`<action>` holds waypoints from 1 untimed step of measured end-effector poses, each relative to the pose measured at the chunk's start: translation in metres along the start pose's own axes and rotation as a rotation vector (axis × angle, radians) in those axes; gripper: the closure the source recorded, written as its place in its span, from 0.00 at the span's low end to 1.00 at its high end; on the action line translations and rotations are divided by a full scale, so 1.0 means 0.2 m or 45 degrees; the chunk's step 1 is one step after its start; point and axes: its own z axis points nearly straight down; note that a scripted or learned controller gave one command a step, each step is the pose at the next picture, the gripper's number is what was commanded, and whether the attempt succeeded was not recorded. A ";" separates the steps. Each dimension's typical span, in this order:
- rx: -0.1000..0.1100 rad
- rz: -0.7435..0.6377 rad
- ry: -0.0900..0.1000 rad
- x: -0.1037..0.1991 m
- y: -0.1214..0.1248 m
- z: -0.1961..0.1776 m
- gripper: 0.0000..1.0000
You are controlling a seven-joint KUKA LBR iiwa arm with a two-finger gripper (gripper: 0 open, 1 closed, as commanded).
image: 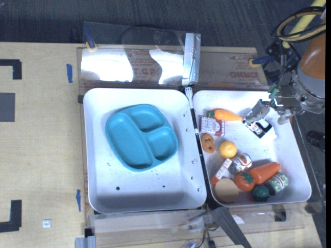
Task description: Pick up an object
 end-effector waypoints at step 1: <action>0.004 0.169 0.000 0.23 0.56 0.47 0.00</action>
